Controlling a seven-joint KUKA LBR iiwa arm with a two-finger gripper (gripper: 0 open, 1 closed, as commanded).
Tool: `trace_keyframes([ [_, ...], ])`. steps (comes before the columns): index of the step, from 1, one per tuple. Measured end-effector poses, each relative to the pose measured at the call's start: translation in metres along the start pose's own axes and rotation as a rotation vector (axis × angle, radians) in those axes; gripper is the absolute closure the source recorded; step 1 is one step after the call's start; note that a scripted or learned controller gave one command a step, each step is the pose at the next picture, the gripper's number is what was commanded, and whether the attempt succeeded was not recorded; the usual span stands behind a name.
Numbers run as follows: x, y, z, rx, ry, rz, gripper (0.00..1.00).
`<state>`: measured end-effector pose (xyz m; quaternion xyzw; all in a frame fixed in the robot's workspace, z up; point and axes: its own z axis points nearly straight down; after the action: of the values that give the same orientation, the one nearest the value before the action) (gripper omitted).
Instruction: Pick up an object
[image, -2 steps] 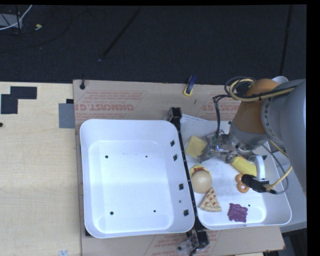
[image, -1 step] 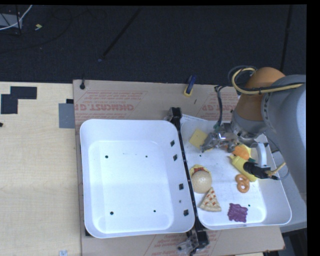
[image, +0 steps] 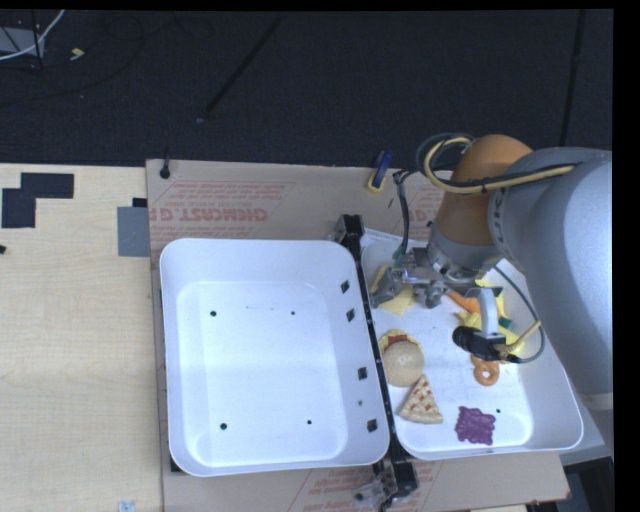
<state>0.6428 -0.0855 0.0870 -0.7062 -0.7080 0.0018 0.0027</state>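
My gripper (image: 421, 284) is low in the upper part of the right white bin (image: 540, 425), right over a yellow piece (image: 397, 301) at its left. An orange carrot-like stick (image: 461, 298) lies just to the gripper's right. Further down the bin are a tan burger bun (image: 403, 360), a pizza slice (image: 422, 401), a purple lump (image: 475, 425) and a small orange ring (image: 487, 374). A yellow and green piece (image: 513, 332) sits near the right wall, partly hidden by the wrist.
The left white bin (image: 190, 300) stands beside the right one, with black clips (image: 361, 330) along the shared wall. Both rest on a cardboard sheet (image: 230, 205). The grey arm (image: 560, 260) covers the right bin's upper right corner.
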Motion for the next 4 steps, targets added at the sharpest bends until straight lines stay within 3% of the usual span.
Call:
trace_keyframes([
  [1, 0.059, 0.001, -0.061, -0.003, 0.004, 0.001, 0.00],
  [2, 0.153, -0.004, -0.103, -0.007, 0.002, -0.006, 0.00],
  [3, 0.176, 0.001, -0.167, -0.011, 0.000, -0.001, 0.00],
  [4, 0.275, 0.000, -0.105, 0.000, -0.001, -0.004, 0.00],
])
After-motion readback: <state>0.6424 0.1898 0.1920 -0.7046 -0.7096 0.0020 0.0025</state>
